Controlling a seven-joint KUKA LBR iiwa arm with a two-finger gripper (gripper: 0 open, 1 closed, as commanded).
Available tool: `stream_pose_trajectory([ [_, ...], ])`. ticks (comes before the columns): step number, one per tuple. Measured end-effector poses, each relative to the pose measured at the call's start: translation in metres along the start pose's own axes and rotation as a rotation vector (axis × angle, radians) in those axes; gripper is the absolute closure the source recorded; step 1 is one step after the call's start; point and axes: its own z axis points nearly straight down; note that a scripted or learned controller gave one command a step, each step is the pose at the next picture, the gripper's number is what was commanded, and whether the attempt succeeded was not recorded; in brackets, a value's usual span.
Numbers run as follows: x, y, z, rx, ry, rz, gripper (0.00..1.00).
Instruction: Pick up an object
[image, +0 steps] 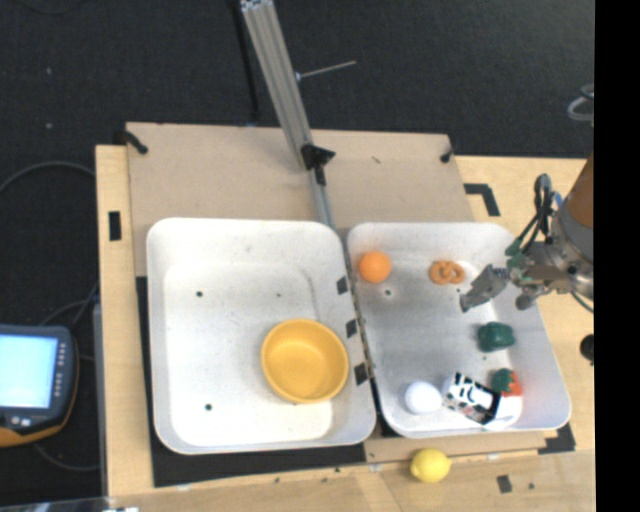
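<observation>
The right bin holds an orange ball, an orange ring-shaped piece, a dark green lump, a white ball, a black-and-white object and a small red and green item. My gripper hovers over the right bin's far right part, just above the green lump and to the right of the orange piece. Its fingers are spread open with nothing between them.
A yellow bowl sits in the left bin. A yellow lemon lies on the bench in front of the right bin. A slanted metal pole rises behind the bins. A screen device sits at far left.
</observation>
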Motion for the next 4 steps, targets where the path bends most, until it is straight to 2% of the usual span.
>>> stream_pose_trajectory([
  [1,0.000,0.000,0.000,-0.001,0.000,0.002,0.00],
  [3,-0.018,0.004,0.112,0.008,-0.002,0.005,0.00],
  [4,-0.014,0.002,0.155,0.007,-0.002,0.005,0.00],
])
